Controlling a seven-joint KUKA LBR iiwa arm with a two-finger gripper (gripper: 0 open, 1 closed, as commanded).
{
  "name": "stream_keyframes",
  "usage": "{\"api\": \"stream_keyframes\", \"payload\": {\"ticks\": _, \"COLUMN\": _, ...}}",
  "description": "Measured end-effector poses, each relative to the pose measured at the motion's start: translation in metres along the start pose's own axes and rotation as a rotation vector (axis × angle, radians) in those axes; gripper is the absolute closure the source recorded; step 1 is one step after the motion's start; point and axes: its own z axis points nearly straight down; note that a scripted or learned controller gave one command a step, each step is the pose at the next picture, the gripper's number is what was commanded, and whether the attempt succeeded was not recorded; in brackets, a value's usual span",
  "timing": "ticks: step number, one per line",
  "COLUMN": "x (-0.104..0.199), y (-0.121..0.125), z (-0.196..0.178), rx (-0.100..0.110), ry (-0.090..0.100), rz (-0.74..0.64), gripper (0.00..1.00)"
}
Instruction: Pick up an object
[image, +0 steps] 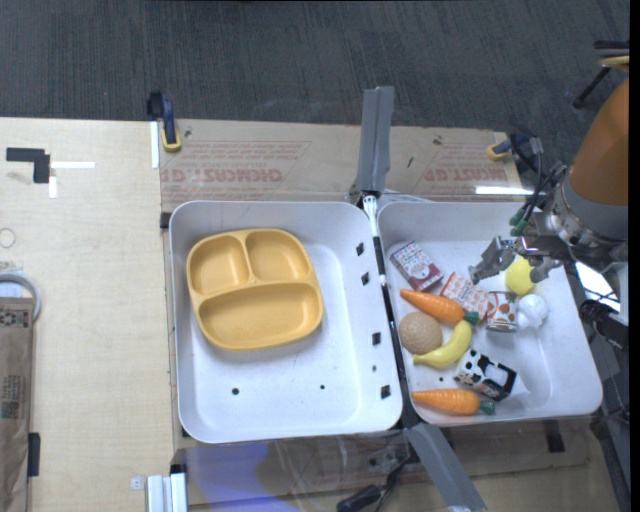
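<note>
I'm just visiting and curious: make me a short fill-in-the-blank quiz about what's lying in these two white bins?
1. The yellow divided plate lies in the ____ bin.
2. The plate has ____ compartments.
3. The right bin holds ____ orange carrots, one above the banana and one below it.
4. The gripper hangs over the ____ bin.

Missing words: left; three; two; right

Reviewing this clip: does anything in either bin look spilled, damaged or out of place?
Nothing stands out. The yellow divided plate lies flat in the left bin, slightly turned. The right bin holds a loose jumble of toy food: two carrots, a banana, small packets. The gripper sits above a yellow ball.
</note>
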Motion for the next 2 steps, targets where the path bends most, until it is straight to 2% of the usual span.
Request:
{"api": "stream_keyframes", "payload": {"ticks": 1, "x": 0.008, "y": 0.009, "z": 0.133, "rx": -0.003, "ry": 0.0, "rz": -0.16, "gripper": 0.0}}
{"api": "stream_keyframes", "payload": {"ticks": 2, "x": 0.016, "y": 0.026, "z": 0.145, "rx": -0.018, "ry": -0.007, "rz": -0.213, "gripper": 0.0}}
